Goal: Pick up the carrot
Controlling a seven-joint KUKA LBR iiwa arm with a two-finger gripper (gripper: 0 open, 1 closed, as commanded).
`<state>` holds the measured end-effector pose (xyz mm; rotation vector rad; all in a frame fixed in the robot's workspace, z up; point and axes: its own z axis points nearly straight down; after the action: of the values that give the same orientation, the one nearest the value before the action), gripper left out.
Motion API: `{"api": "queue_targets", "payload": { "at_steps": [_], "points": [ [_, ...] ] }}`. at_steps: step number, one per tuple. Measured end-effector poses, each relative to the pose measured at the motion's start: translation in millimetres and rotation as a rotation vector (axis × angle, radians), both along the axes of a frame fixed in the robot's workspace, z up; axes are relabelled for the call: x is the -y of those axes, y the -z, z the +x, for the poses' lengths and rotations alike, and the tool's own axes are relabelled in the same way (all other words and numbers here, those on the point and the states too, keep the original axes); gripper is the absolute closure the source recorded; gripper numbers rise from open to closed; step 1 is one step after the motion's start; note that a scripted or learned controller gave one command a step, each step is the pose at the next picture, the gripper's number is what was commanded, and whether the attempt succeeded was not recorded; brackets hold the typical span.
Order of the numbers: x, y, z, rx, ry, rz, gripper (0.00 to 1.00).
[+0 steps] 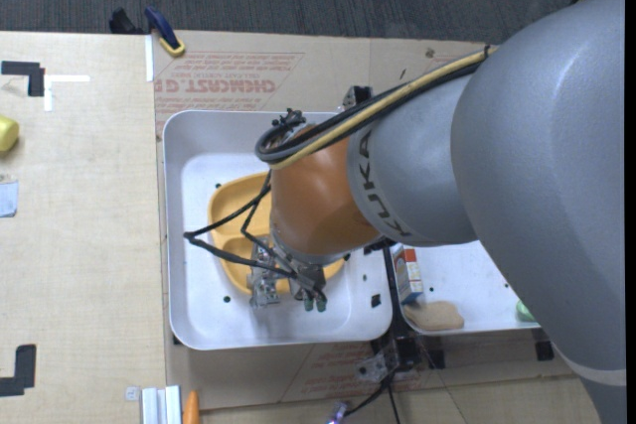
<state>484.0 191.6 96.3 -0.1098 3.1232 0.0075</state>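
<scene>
— Where is the gripper (285,291)?

— Over the left bin (175,293), near its front edge, hanging below the orange band (313,199) of the arm (527,134). It is seen almost end-on from above, a tangle of metal and dark parts, so I cannot tell whether it is spread or pressed together, nor whether anything sits in it.

— And the carrot?

— Hard to say. A yellow-orange shape (231,204) lies in the middle of the left bin, with the wrist covering most of it; only its left rim and a strip near the gripper can be seen. Whether that is the carrot I cannot tell.

— The right bin (477,278)?

— The arm hides most of it. Along its front edge lies a tan lump (434,317), by its left wall a red and white thing (407,275), and a green scrap (525,311) peeks out from under the arm at the right.

— Anything on the bench (79,243) itself?

— A yellow thing (6,134) cut off by the left edge, a blue and yellow clamp (164,31) at the back, and a small orange tip (190,402) cut off at the front edge
</scene>
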Motion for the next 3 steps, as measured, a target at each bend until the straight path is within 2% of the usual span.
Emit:
{"api": "queue_targets", "payload": {
  "at_steps": [1,2,3],
  "points": [
    [1,-6,0,-0.005,0.005,-0.001,1.0],
    [24,-11,-2,-0.021,0.029,-0.007,1.0],
    [22,2,20,-0.023,0.435,0.006,1.0]
  ]
}}
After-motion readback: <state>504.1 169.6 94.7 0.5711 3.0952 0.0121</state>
